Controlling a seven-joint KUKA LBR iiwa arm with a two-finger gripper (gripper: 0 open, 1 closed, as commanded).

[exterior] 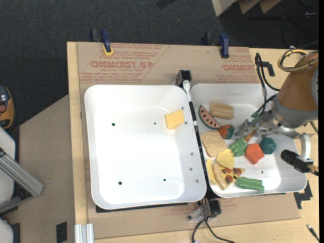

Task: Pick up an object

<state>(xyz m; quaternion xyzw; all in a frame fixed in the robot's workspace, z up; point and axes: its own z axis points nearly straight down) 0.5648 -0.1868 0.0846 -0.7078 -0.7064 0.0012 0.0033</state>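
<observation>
Hovering over right bin [238,92] w/ toy food, gripper [249,129] near strawberry [226,131]; can't tell finger state; yellow cheese [174,119] alone in left bin [101,135]

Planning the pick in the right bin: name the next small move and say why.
Probably lower the end effector a little toward the toys beneath it. It hangs over the right bin, near the red piece and green piece, with nothing visibly between its fingers.
</observation>
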